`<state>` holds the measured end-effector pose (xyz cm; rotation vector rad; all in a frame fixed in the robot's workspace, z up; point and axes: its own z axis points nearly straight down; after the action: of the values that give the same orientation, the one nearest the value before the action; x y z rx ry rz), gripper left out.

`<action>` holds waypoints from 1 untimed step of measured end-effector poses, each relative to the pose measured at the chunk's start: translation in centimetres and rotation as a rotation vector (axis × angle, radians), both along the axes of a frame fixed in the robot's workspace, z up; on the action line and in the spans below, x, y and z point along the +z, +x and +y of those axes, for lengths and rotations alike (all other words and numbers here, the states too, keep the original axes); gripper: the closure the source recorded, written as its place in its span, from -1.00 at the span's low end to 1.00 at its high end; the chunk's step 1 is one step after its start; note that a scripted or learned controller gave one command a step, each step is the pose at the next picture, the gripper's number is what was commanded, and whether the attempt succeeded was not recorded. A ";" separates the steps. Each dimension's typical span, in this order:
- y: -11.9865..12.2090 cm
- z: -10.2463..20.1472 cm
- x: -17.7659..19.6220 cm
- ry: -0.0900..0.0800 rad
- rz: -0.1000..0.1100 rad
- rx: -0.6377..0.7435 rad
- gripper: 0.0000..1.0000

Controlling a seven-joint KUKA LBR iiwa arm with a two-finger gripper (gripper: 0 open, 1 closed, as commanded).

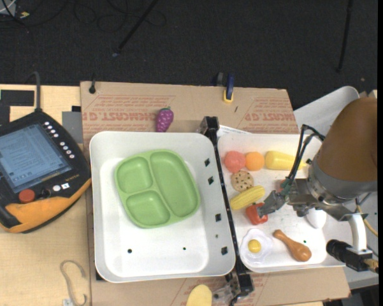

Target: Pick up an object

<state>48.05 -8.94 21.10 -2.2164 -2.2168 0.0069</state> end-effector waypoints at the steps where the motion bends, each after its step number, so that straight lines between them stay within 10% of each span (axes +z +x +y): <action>1: -0.5 1.1 -5.1 0.001 0.002 0.001 -1.00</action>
<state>47.52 -7.80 15.98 -2.2138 -2.2167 0.0077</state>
